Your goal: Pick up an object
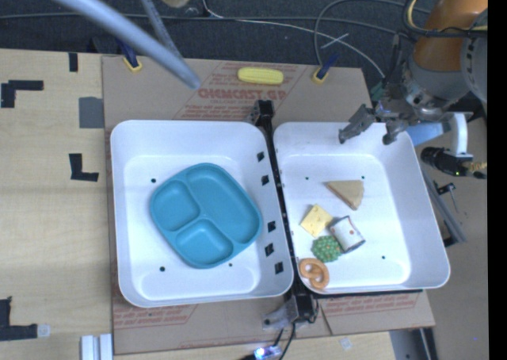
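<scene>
My claw point(369, 129) hangs with its fingers spread apart over the far edge of the right white bin point(420, 216); the tan triangular wedge point(346, 193) lies below it on the bin floor, untouched.

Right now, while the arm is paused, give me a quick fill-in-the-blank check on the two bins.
1. The blue divided plate lies in the ____ bin.
2. The gripper hovers with its fingers ____, holding nothing.
3. The pretzel sits in the right bin, just below the ____ broccoli.

Missing words: left; open; green
</scene>
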{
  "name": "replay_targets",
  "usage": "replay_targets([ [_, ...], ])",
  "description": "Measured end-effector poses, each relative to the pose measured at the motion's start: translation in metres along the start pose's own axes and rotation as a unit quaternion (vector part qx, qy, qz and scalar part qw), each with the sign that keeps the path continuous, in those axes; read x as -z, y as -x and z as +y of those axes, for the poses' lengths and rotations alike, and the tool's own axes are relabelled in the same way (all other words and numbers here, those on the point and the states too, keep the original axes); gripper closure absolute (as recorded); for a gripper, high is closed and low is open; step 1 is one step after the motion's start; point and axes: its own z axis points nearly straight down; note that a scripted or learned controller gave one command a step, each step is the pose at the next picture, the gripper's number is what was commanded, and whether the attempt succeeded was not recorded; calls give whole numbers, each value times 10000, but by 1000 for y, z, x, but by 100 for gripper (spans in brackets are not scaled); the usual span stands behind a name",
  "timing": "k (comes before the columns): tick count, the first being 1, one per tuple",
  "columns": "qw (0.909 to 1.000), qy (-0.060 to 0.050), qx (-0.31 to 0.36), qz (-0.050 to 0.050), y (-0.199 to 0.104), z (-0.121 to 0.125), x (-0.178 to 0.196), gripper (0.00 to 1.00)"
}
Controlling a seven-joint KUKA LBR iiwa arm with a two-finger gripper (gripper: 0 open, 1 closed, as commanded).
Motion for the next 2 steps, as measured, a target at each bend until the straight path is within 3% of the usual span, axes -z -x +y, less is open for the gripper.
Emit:
replay_targets([
  [1,10000,69,16,-11,-1,2,9,0],
  [2,10000,48,17,-14,4,10,-49,0],
])
